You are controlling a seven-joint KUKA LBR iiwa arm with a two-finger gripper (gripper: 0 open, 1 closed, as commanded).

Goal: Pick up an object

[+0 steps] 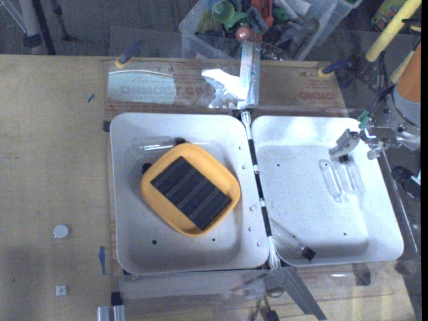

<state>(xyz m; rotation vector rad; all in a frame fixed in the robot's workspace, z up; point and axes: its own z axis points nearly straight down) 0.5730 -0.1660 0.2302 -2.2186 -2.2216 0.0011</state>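
Note:
A yellow rounded-square object (190, 188) with a dark ribbed panel on top lies tilted in the left bin (127, 179). Small dark pieces poke out at its upper left edge, beside a clear item (157, 144). My gripper (342, 177) hangs over the upper right part of the right bin (294, 199), far from the yellow object. Its two translucent fingers (332, 180) point down at the bin floor, open, with nothing between them. A small black piece (307, 253) lies near the right bin's front edge.
A metal divider strip (257, 179) runs between the two bins. Behind them are a cardboard sheet with crumpled plastic (224, 89) and a clear tub of toys (267, 9). The arm's wrist (384, 136) overhangs the right bin's far right rim.

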